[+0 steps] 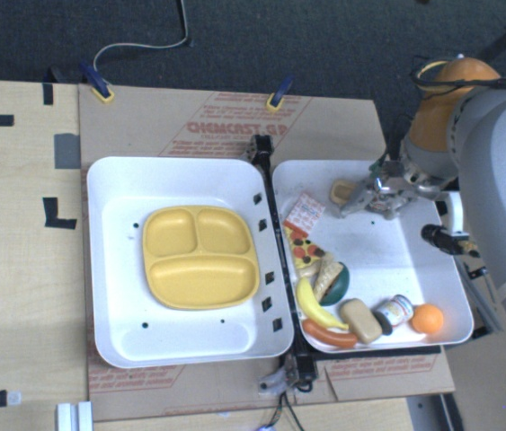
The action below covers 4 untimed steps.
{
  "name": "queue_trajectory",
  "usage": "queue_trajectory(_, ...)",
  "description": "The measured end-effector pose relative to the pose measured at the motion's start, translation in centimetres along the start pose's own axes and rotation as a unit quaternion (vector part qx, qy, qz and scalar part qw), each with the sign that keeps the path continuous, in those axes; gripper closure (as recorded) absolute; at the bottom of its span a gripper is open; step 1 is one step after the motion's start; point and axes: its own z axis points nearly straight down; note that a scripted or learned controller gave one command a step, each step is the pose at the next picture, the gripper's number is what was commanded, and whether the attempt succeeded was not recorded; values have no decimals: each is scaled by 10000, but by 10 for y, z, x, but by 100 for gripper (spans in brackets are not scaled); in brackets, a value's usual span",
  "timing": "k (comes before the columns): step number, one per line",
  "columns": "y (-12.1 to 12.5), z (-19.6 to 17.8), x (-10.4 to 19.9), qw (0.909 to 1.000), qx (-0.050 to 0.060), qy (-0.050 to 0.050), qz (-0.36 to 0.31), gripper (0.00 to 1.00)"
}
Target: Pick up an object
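Metal gripper (371, 197) sits low in the far end of the right white bin (432, 268), and I cannot tell if it grips anything. A small tan block (343, 190) lies just beside it. At the near end rest a yellow banana (315, 305), a red sausage (329, 334), a little jar (395, 312) and an orange ball (427, 319). The left white bin (113, 241) holds a yellow plastic plate with three parts (201, 257).

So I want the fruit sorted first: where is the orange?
The orange sits in the right bin's near-right corner, beside the small jar.
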Motion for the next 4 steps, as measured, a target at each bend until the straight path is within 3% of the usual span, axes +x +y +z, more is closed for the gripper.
queue_trajectory(1,6,0,3,10000,-48,-7,-47,0)
queue_trajectory(2,8,0,-11,9999,-43,58,-77,0)
queue_trajectory(4,7,0,4,10000,-62,-5,-52,0)
